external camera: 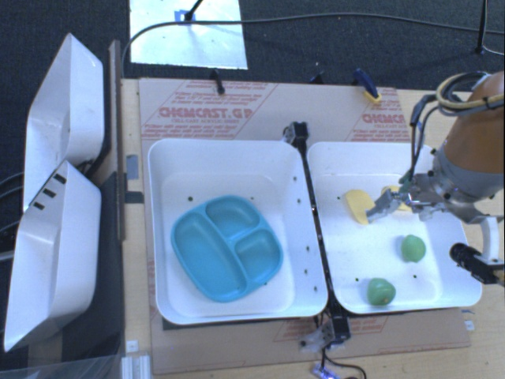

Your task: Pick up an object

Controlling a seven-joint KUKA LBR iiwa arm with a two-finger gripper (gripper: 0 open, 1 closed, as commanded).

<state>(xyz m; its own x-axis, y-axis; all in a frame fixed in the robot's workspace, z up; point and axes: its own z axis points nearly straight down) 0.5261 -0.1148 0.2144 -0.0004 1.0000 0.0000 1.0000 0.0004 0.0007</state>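
Yellow object [359, 204], right bin [335, 235], upper-left part; its right end hidden behind the gripper [392, 204]. Gripper touching or just over it; finger spread and grip cannot be told. Two green objects: one [413, 248] at 4 o'clock of the yellow, another [381, 291] at 5 o'clock, near the front wall. Blue divided plate [226, 245] in left bin [162, 235].

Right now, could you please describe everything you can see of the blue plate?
The blue plate is a light blue, plastic-looking divided tray with rounded corners and three compartments: one long, two smaller. It lies flat, turned at an angle, on the floor of the left white bin, near its front. Nothing rests on it.
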